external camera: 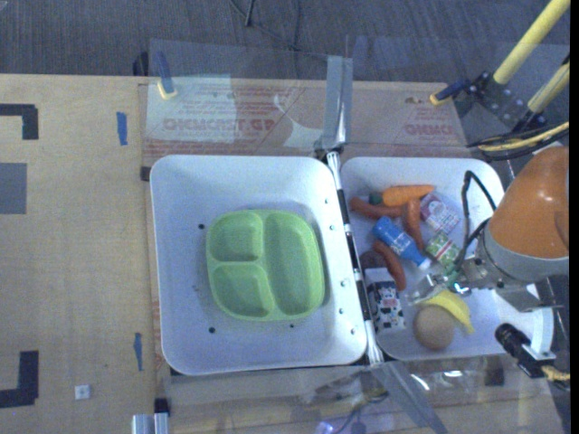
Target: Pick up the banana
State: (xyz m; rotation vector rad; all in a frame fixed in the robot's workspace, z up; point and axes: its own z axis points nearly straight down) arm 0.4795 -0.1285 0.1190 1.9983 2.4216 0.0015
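The yellow banana [455, 308] lies near the front of the right bin [484, 168], curving around a tan round fruit [434, 327] that touches it. My gripper [458, 282] hangs just above the banana's back end, under the grey and orange arm [536, 215] that comes in from the right. The wrist hides the gripper's tips, and I see nothing lifted off the bin floor.
Behind the banana lie an orange carrot [407, 193], red sausages [369, 208], a blue bottle [399, 242] and a clear packet [441, 225]. A small printed box [386, 304] sits at the front left. The left bin [181, 188] holds a green divided plate [266, 263].
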